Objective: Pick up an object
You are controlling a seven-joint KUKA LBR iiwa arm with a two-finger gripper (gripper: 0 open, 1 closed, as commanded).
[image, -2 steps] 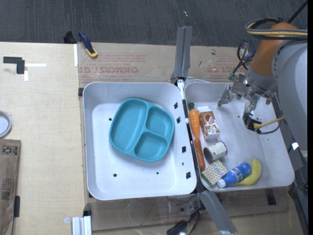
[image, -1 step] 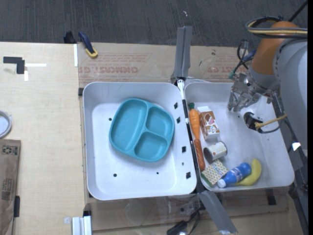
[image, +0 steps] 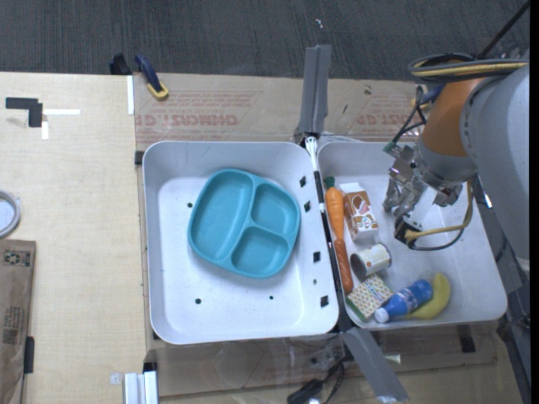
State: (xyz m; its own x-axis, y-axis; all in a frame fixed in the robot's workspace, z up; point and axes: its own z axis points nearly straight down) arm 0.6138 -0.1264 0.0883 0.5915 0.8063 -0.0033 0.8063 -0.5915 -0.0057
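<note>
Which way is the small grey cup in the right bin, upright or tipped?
Tipped. The grey cup lies on its side in the right bin, its dark open mouth facing left toward the carrot.

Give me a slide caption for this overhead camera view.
Gripper hovers above the right bin beside carrot, small carton and banana; blue divided plate fills the left bin.
</note>
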